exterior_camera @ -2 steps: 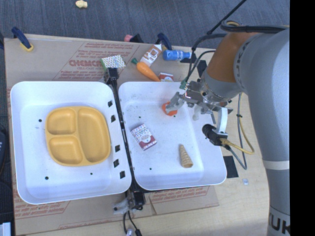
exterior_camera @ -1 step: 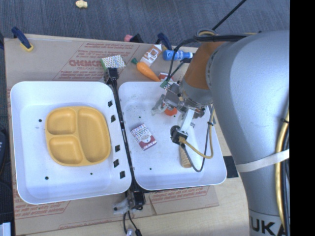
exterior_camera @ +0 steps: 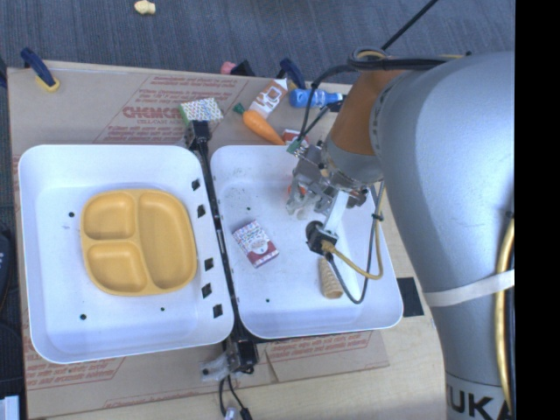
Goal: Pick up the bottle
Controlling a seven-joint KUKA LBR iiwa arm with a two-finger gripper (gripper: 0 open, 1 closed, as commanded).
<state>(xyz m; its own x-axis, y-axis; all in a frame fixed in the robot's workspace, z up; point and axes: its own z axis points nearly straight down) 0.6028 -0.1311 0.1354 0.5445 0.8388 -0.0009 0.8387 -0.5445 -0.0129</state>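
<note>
The bottle (exterior_camera: pixel 265 100) lies on the bench (exterior_camera: pixel 114 103) behind the right bin (exterior_camera: pixel 385 309). The pincer (exterior_camera: pixel 302 201) hovers inside that bin; I cannot tell its state. It should probably lift clear first.

Open floor between carton (exterior_camera: pixel 255 242) and hand (exterior_camera: pixel 301 201)

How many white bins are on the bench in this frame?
2: the left bin holds a yellow divided plate; the right bin sits beside it, under the gripper.
</note>
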